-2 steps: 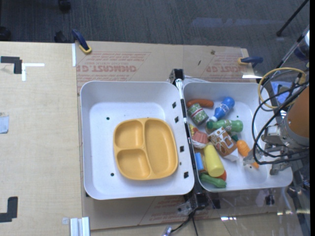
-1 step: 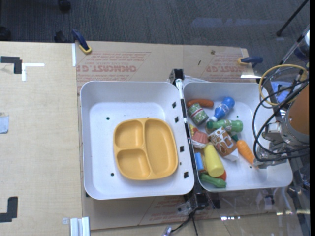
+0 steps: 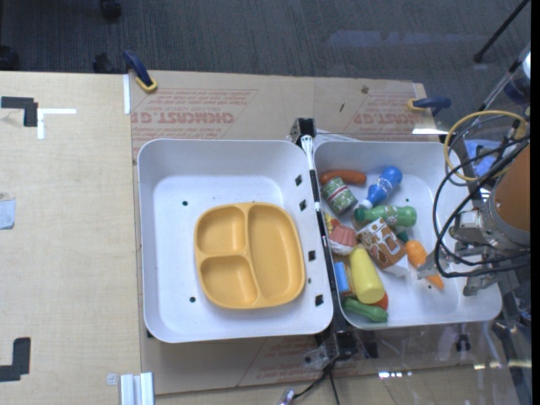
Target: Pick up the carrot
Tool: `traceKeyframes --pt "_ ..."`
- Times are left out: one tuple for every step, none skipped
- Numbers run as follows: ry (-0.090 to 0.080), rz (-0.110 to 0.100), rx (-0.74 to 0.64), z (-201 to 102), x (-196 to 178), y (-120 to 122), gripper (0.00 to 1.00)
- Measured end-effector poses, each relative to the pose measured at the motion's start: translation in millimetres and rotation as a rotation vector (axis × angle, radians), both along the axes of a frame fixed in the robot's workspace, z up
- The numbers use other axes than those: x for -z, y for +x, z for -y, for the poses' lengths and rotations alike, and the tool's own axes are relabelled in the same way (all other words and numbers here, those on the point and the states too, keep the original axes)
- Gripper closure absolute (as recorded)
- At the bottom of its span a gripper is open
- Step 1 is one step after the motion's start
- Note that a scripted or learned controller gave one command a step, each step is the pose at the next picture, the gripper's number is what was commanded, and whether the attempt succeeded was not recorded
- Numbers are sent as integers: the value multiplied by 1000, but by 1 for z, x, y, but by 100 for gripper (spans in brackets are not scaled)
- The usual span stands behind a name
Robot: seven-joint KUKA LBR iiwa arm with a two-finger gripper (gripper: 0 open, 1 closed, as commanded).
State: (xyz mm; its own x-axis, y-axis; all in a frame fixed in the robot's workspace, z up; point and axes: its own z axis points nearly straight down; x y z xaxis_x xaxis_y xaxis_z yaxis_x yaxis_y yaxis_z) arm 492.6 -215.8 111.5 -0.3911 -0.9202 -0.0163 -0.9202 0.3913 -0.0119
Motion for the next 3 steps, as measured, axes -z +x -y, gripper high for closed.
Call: traceKeyframes --pt "3 7 2 -2 -10 3 100" --pt "3 7 2 -2 -10 3 0" --pt "-5 -13 123 -12 19 23 0"
